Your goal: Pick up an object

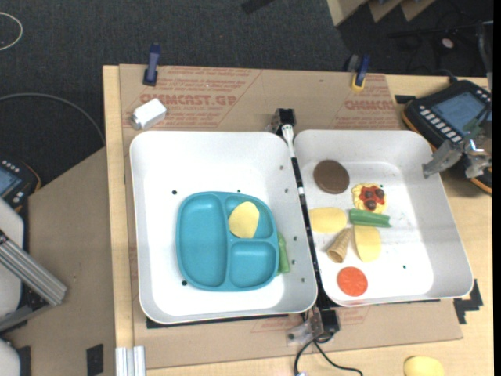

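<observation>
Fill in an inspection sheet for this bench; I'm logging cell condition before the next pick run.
Surface: cardboard-covered bench bearing left bin and right bin, side by side.
Job's things: right bin holds a brown disc, pizza slice, green bean, two yellow pieces, ice-cream cone, red disc.
Left bin: teal divided tray with a yellow piece; green item beside it.
Clutter: white block; two clamps.
Tool: tool at right bin's far right edge, nothing seen held.
Cables: cable at front.
Surroundings: dark carpet; handheld pendant.

Even overhead light, soft shadows (mild glare on bins), slightly blurry
</observation>
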### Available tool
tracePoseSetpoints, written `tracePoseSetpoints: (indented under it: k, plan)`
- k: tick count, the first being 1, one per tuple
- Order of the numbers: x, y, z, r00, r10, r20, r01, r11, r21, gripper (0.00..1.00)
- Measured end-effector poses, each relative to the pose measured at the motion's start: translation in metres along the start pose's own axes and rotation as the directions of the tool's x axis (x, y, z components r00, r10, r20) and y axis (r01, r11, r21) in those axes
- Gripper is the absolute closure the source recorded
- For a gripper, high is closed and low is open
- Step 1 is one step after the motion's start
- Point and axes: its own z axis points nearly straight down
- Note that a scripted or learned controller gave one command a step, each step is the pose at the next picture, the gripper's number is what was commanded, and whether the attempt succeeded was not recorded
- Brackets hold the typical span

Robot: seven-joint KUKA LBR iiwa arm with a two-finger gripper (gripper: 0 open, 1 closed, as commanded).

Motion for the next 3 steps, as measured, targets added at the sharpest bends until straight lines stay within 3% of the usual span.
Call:
tracePoseSetpoints:
  k: [2, 3]
  plan:
    - [0.063, -0.076, -0.283, 1.0, -0.004, 0.005, 0.004, 1.0, -0.022, 0.0]
    - [0.062, -0.074, -0.284, 1.0, -0.001, 0.005, 0.001, 1.0, -0.008, 1.0]
